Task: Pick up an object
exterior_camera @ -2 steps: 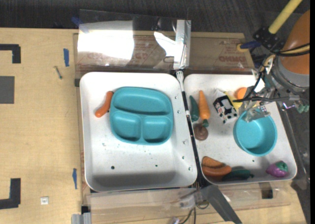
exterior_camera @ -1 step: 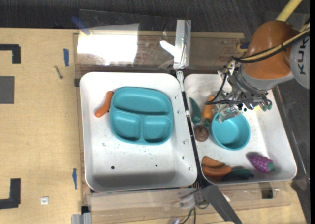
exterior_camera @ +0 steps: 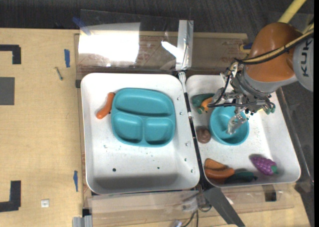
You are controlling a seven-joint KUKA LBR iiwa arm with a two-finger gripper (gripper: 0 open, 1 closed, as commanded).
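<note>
The tool (exterior_camera: 238, 120) hangs over the teal bowl (exterior_camera: 228, 127) in the right bin (exterior_camera: 285, 136); whether it is released or clenched cannot be told.

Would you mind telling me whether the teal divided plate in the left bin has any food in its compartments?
Empty. All three compartments of the teal divided plate show bare teal surface. The orange carrot-like piece lies outside it, against its left rim, on the left bin floor.

Count of things in the bins

There were two white bins (exterior_camera: 94, 171), one teal divided tray (exterior_camera: 143, 116), one teal bowl (exterior_camera: 228, 127), two orange carrots (exterior_camera: 105, 106), one purple toy (exterior_camera: 263, 164), and perhaps one brown lump (exterior_camera: 203, 134).
</note>
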